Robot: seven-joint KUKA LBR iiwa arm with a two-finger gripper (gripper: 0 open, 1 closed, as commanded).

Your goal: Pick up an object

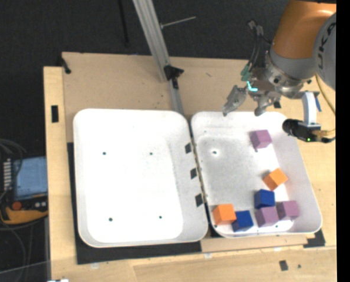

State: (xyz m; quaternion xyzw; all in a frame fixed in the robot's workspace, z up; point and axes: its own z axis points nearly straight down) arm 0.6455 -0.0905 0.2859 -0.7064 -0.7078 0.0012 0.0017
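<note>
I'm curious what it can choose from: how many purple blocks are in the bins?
3, all in the right bin: one near the far end, two side by side at the near end. None seems hidden.

no readable text, labels, brands or numbers anywhere in the camera view. the arm's grey housing [327,40] at the right edge carries part of a dark marking, cut off by the frame and not legible. the blue-faced device [29,178] at the left edge of the bench shows no characters that can be made out; its face is too small and blurred.
</note>
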